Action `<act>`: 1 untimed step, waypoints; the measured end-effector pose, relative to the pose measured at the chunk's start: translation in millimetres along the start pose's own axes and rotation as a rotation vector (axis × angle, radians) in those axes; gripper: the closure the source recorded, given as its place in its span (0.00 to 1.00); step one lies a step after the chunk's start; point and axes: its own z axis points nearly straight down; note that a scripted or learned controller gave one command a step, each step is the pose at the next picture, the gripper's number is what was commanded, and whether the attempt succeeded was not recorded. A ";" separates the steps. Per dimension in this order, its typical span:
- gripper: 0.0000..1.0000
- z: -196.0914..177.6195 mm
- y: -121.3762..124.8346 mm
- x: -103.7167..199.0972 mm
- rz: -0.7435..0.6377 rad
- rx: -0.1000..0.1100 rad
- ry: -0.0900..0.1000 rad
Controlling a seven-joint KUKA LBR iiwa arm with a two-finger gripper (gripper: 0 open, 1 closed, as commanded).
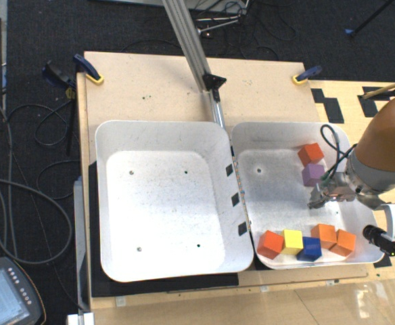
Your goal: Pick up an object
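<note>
A: Where does the gripper (317,200) sit?

B: I see it low in the right bin (265,156), just below the purple cube (312,174), close beside it. Whether its fingers are parted or closed, I cannot tell; nothing shows between them.

A: And the objects?

B: All lie in the right bin. An orange cube (310,154) rests just above the purple cube, touching it. Along the bin's near wall runs a row: a larger orange block (271,243), a yellow cube (293,240), a blue cube (311,248), then two orange cubes (324,234) (345,242).

A: The left bin (116,147)?

B: It adjoins the right bin on the far side from the arm (385,147).
</note>
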 end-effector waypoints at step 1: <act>1.00 -42.5 2.3 -1.4 -0.003 -0.002 -0.001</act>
